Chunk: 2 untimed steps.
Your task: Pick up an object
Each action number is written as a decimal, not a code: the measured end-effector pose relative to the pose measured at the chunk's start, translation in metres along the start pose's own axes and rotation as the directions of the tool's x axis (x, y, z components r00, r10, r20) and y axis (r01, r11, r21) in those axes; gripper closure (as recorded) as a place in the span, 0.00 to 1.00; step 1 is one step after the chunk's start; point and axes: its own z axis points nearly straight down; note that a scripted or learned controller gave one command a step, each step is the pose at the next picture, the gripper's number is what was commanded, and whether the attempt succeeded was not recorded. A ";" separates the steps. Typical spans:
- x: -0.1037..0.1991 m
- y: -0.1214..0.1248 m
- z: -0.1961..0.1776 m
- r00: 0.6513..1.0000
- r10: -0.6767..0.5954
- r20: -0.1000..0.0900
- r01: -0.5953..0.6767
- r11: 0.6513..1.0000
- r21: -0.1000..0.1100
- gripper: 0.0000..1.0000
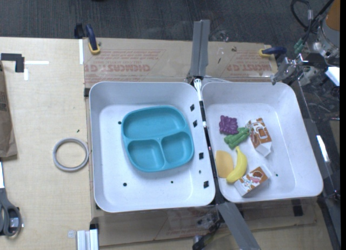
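Pale wooden bench (43, 108) under a dark carpeted floor at the top; cardboard sheet taped down behind the two bins.

Far left of the arm, well apart from it: a roll of tape (71, 154) lying flat on the bench, and scissors (8, 216) at the lower edge.

Left bin (102, 189), still well away from the gripper: a blue divided plate (157, 138), three compartments, nothing in them.

Right bin (303, 135), below and to the left of the gripper: a purple bunch of grapes (228, 124), a green vegetable piece (237, 137) touching it just beneath, a small carton (259, 134) beside those, a yellow banana (238, 166) against an orange-yellow fruit slice (223, 163), and a second carton (253, 180) at the near side. All lie on the bin floor.

Gripper (289, 71) sits up at the right bin's far right corner, about over the rim, tangled in cables. Whether it is apart or together I cannot tell at this size; nothing visible in it.

Judgement: the pick has not started in earnest. No item is lifted or contacted. Left to do: choose a target, move over it, descend, close, lift.
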 end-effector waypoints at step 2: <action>0.003 -0.058 0.134 0.996 -0.094 0.001 0.094 0.996 -0.003 0.00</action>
